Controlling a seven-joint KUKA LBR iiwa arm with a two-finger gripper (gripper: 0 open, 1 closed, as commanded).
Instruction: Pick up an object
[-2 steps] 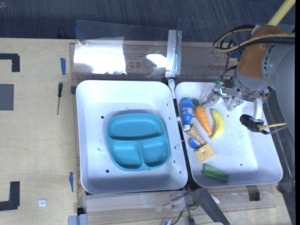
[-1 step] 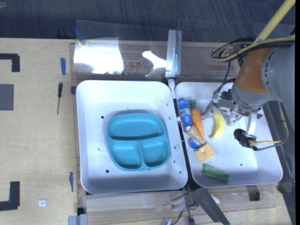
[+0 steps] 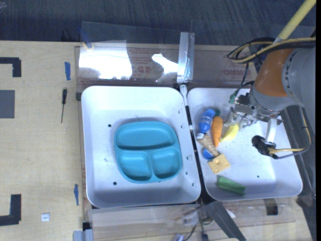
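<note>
Bins side by side on wooden tabletop (image 3: 35, 149). Left bin (image 3: 95, 104) holding a smooth blue three-compartment tray (image 3: 147, 151). Right bin (image 3: 286, 177) holding a blue bottle (image 3: 206, 120), orange carrot (image 3: 216, 129), yellow banana (image 3: 230, 132), holed cheese wedge (image 3: 219, 163) and green cylinder (image 3: 230, 185), clustered from 9 to 6 o'clock; bare floor toward 3 o'clock. End effector (image 3: 247, 115) at 12 o'clock, just beside the banana; grip state impossible to tell.

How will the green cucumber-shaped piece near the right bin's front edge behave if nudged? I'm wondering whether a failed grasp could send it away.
The green piece looks rounded and elongated, lying flat, so it would probably roll sideways if pushed. It looks like smooth plastic, so likely stiff, light and somewhat slippery. The right bin wall beside it should stop it.
</note>
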